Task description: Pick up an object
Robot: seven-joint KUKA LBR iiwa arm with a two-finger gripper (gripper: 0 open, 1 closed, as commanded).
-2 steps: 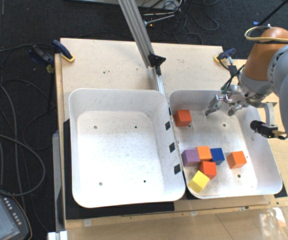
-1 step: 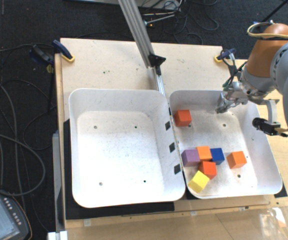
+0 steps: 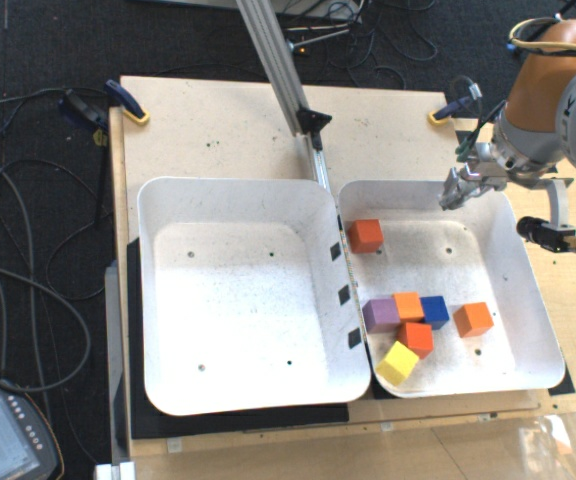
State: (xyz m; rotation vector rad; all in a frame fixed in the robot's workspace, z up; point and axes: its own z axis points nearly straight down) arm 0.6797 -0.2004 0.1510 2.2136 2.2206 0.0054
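Several small blocks lie in the right bin (image 3: pixel 528 298). An orange block (image 3: pixel 366 235) sits alone near the bin's back left. Near the front, a purple block (image 3: pixel 380 314), an orange block (image 3: pixel 407 306), a blue block (image 3: pixel 434 311) and a red-orange block (image 3: pixel 417 338) cluster together, with a yellow block (image 3: pixel 398 363) just in front of them. Another orange block (image 3: pixel 474 319) rests to their right. My gripper (image 3: pixel 454 194) hangs over the bin's back rim, above and apart from all the blocks, with nothing seen in it.
The left bin (image 3: pixel 168 268) stands beside the right one, with a row of black clips along the shared edge. A slanted metal pole (image 3: pixel 273 53) rises from the bins' back junction. Clamps sit at the bench's back corners. Cables lie on the floor at left.
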